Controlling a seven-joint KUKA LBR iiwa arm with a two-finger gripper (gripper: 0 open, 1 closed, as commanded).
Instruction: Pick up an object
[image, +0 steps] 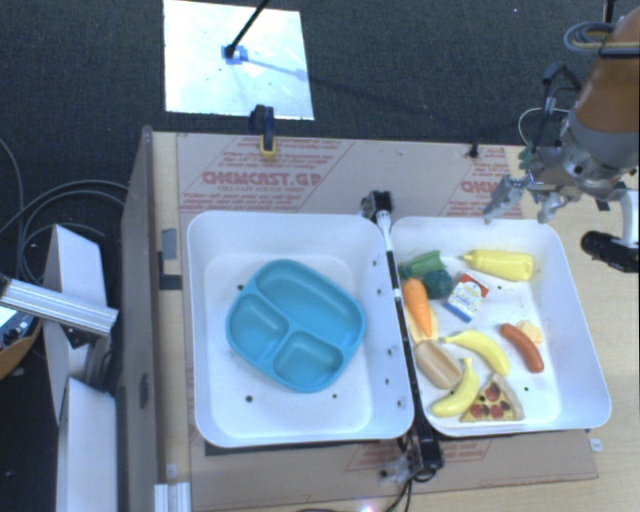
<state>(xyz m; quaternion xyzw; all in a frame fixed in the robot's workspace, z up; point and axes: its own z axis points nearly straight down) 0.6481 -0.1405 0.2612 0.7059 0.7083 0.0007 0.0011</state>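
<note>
Dark carpet surrounded the worktop (300, 170), with cables and a white box off to the left. On the left side sat the left bin (215, 330), carrying a blue divided plate (293, 325). Across the centre divider, the right bin (585, 380) was crowded with toy food: a green vegetable (423, 264) near the top left, a carrot (417, 307) below it, a hot dog bun (436, 362) lower down, two bananas (480, 347) and (456, 394) (one curled under the other), a small carton (466, 297), a pizza slice (492, 402) at the front edge, a yellow squeeze bottle (500, 264) near the back wall, and a sausage (523, 346) towards the right.

Up at the top right, the gripper (527, 203) hung above the back rim of the right bin, fingers (500, 204) spread apart with nothing between them. By the look of it, this was the approach step, with no object chosen or touched yet. The yellow squeeze bottle lay nearest below the fingers, so the next move would likely call for dropping down over it, lining the fingers across its narrow width, then closing and lifting.
</note>
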